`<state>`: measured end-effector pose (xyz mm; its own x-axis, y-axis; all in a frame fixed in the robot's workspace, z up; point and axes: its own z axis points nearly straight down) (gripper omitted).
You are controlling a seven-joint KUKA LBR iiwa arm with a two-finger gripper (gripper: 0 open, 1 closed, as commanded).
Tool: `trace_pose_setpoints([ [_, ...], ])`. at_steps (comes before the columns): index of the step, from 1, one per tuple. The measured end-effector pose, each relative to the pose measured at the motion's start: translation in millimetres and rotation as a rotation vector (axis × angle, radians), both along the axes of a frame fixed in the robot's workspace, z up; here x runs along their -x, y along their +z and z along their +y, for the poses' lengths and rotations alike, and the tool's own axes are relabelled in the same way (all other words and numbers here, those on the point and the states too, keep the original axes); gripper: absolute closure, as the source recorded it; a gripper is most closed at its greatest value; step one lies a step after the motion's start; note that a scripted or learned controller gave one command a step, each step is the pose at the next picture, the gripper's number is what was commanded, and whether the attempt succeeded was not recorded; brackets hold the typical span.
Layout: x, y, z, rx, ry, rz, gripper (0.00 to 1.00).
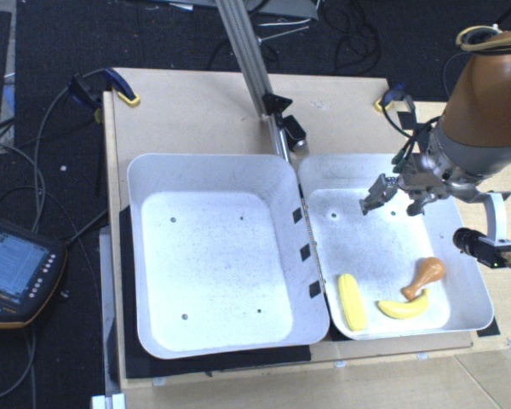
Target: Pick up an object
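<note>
Three toy foods lie near the front of the right bin (pixel 341 181): a yellow corn cob (pixel 353 302), a yellow banana (pixel 403 308) and a tan drumstick-shaped piece (pixel 424 277). My gripper (pixel 398 198) hangs over the back half of that bin, well behind the objects. Its two dark fingers (pixel 376 195) are spread apart with nothing between them.
The left bin (pixel 153 173) adjoins the right one, joined by black clips along the shared wall. A slanted metal rail (pixel 254 62) comes down to the bins' back junction. Clamps sit at the bench's back corners; a teach pendant (pixel 13 271) lies on the floor to the left.
</note>
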<state>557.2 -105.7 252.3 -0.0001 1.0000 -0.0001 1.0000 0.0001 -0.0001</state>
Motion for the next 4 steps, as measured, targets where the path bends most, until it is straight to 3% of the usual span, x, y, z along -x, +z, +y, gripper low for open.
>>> trace_pose_setpoints([
  [3,-11,-158,-2,-0.001,0.000,0.006,0.00],
  [4,-13,-145,-3,0.000,0.000,0.000,1.00],
])
